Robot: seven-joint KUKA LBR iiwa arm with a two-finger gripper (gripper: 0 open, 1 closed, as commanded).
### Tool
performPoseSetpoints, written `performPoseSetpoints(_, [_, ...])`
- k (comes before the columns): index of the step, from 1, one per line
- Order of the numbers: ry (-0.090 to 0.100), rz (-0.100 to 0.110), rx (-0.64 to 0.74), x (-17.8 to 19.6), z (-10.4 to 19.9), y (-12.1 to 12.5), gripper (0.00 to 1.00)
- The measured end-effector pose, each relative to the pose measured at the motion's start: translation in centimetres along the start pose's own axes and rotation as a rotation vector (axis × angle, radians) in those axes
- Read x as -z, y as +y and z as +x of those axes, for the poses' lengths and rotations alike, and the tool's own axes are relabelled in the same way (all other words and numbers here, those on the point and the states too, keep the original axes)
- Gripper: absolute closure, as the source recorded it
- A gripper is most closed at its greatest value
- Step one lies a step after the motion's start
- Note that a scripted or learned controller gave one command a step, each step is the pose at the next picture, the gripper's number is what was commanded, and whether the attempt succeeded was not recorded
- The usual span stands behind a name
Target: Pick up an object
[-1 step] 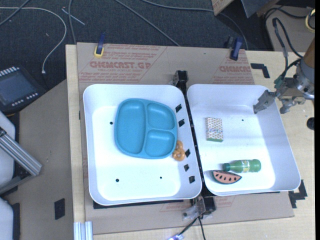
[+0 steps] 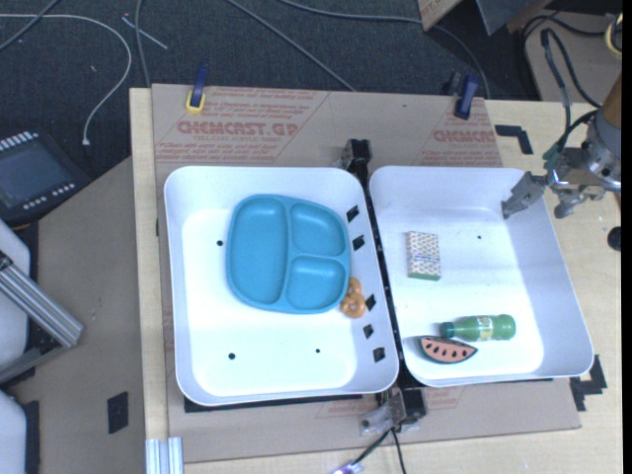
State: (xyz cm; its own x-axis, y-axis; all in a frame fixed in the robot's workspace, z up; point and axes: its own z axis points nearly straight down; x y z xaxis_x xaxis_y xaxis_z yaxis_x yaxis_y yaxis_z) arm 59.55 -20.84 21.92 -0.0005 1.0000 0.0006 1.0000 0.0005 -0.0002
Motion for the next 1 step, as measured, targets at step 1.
performPoseSetpoints(1, [0.002, 0.006, -0.001, -6.2, -0.05, -0.58, 0.0])
